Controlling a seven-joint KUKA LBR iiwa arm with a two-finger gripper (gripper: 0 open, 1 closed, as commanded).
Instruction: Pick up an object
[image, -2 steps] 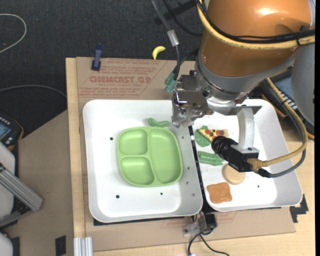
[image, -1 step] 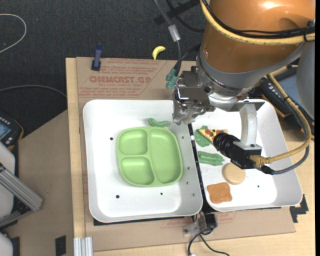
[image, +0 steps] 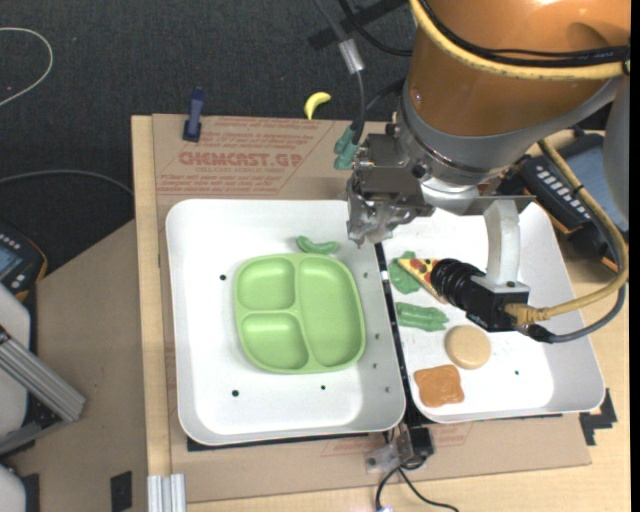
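A brown board (image: 250, 155) with red lettering lies on the bench and bears two white bins side by side. Around it is dark floor (image: 100, 100), where a yellow banana (image: 317, 103) lies just past the board's far edge. A blue clip (image: 193, 115) sits on the board's far left corner. A metal rail (image: 40, 385) runs in at the lower left.

The left bin (image: 200, 300) holds a green plate (image: 298, 312) with three sections, upright and flat. A small green strip (image: 318, 244) lies just beyond its far rim. The right bin (image: 560, 330) holds a pizza slice (image: 413, 267), a green leaf (image: 404, 282) touching it, and a green pod (image: 421, 316) nearer the camera. A round biscuit (image: 468, 347) and a brown square (image: 438, 385) lie close together near the front.

The arm (image: 510, 70) reaches in from the right. Its claw (image: 363, 230) hangs over the wall shared by the bins, near their far end, between the green strip and the pizza slice. Nothing can be seen in its grasp. Whether it is open or shut cannot be told, since its tip is dark and blurred against the bin wall, and contact with either bin cannot be judged.

The arm's bulk covers the right bin's far corner. The pizza slice's right end is hidden by robot hardware.
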